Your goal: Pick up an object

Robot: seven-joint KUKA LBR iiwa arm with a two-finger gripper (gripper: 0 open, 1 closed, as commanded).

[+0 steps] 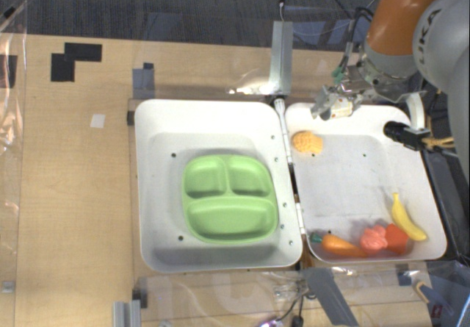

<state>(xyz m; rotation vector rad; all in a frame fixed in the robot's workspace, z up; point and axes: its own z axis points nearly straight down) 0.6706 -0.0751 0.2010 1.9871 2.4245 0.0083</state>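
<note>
1. Gripper (pixel 334 103) hangs over the far edge of the right bin (pixel 352 171), near its far left corner; whether it is open or closed cannot be told, and nothing is seen in its grasp.
2. Just near of it, an orange bumpy toy (pixel 308 142) lies on the bin floor close to the left wall, apart from the tool.
3. Along the bin's right side a yellow banana (pixel 407 218) lies slantwise.
4. Beside the banana, in the near right corner, sit a red piece (pixel 397 236) and a pink piece (pixel 373 238), touching.
5. Left of these, a carrot (pixel 339 245) lies along the near wall.
6. Across the divider, the left bin (pixel 158 134) holds a green divided tray (pixel 229 197) at its middle.
</note>
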